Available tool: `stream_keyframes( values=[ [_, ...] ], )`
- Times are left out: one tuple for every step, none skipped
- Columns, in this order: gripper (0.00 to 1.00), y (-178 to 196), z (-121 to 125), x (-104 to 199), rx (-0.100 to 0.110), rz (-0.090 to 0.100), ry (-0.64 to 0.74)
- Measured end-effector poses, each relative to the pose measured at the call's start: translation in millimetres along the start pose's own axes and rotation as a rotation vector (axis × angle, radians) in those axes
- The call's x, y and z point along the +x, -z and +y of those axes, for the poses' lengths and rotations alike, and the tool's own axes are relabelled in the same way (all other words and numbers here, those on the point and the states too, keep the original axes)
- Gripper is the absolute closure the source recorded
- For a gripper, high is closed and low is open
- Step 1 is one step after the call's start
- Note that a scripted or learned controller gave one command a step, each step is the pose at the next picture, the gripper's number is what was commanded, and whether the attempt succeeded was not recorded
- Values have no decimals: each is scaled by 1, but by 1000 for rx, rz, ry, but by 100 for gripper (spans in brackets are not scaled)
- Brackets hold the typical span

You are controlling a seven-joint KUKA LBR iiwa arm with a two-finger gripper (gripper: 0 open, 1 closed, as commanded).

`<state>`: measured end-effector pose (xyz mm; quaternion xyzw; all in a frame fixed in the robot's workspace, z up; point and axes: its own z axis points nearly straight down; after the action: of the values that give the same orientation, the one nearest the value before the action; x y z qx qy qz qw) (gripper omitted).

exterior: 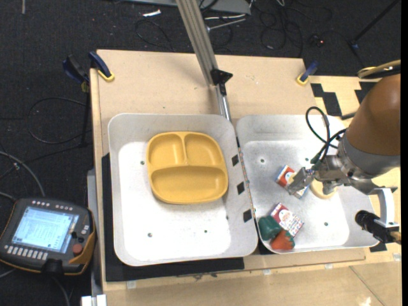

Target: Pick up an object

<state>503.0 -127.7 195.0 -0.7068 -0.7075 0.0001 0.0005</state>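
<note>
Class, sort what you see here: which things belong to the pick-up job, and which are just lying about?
Job:
tool
small red and white packet beside the tool
red and white carton
red and green object

Lying about:
yellow divided plate
teach pendant

The arm (381, 132) is cut off by the frame's right edge at three o'clock. The claw (301, 183) hides part of a small red-and-white carton (285, 175), and its fingers blur together. The red-and-green packet (282, 225) at five o'clock carries print too small to read.
</note>
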Motion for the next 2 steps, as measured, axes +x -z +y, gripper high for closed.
stream_keyframes(
  values=[
    [0, 0, 0, 0, -1, 0, 0],
    [0, -56, -7, -8, 5, 0, -3]
  ],
)
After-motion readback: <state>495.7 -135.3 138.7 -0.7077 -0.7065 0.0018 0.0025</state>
